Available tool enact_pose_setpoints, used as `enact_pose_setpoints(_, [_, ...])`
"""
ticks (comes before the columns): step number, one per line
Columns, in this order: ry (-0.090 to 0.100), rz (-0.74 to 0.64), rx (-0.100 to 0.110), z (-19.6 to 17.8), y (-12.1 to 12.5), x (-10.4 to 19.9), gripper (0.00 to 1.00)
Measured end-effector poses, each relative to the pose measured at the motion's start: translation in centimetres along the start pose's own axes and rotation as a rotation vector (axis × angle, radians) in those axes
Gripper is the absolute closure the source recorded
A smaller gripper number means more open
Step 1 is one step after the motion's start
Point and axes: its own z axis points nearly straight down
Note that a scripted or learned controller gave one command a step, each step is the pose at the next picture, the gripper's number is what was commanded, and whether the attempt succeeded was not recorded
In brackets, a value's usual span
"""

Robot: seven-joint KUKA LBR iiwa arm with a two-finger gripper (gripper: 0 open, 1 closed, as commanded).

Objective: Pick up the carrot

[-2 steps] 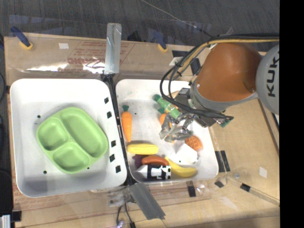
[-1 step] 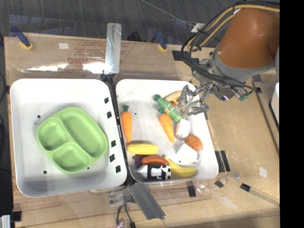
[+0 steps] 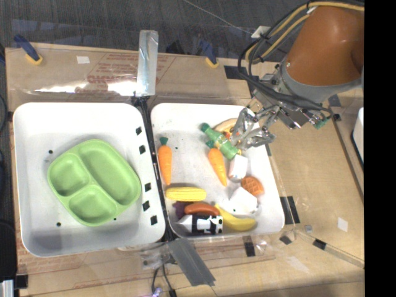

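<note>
gripper [image 3: 250, 130] hangs over the carrot [image 3: 216, 164] near its leafy top, jaw state unclear; best centre over the body, then descend.

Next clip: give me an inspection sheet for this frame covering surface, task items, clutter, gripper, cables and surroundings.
Surface: two shallow white bins, left bin and right bin, on a tan bench.
Job's things: two orange carrots with green tops in the right bin, one by its left wall, one mid-bin.
Clutter: green sectioned plate in the left bin; yellow corn cob, yellow banana, black-and-white cow toy in the right.
Gripper: two-finger gripper over the right bin's upper right, beside the mid-bin carrot's top.
Cables: black and yellow bundle along the arm.
Surroundings: dark carpet.
</note>
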Motion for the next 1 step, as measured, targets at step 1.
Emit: enact_pose_setpoints(1, [-0.003, -0.003, 0.003, -1.11, -0.02, -0.15, 1.0])
